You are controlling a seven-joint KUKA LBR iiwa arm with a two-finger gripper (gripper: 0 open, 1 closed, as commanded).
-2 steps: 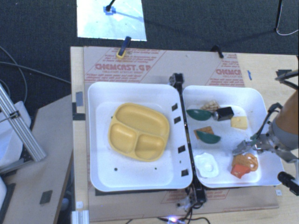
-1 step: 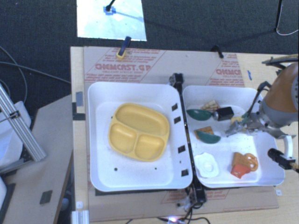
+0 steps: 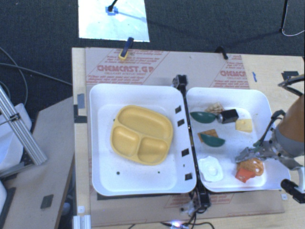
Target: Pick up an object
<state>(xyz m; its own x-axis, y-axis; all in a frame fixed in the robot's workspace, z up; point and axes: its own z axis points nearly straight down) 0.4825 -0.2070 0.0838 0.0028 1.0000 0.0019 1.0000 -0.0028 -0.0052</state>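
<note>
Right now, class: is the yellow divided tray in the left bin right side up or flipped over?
Right side up. The yellow divided tray lies flat in the left bin, and its three compartments show as hollows facing the camera.

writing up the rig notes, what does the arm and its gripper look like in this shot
The arm enters at the right edge: an orange band with grey housing below it. The gripper is slim, dark grey metal, with thin dark rods or cables running back to the wrist. No markings are legible.
</note>
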